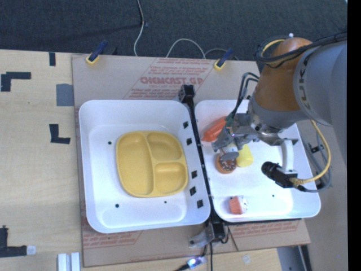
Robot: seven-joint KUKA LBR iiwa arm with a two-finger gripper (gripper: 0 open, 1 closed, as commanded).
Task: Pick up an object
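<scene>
Camera view — arm [293, 89] over right bin [304, 208]

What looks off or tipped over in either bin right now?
Nothing stands out. The yellow divided plate lies flat in the left bin. In the right bin, the carrot, a small round brown piece, a yellow piece and an orange-and-white piece lie loose, unspilled.

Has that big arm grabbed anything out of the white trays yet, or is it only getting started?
Nothing looks picked up yet. The gripper is low in the right bin, among an orange piece, a yellow piece and a small round brown item; nothing visibly sits between its jaws. Left to do: close on one and lift. An orange-and-white item and the yellow divided plate lie apart from it.
</scene>
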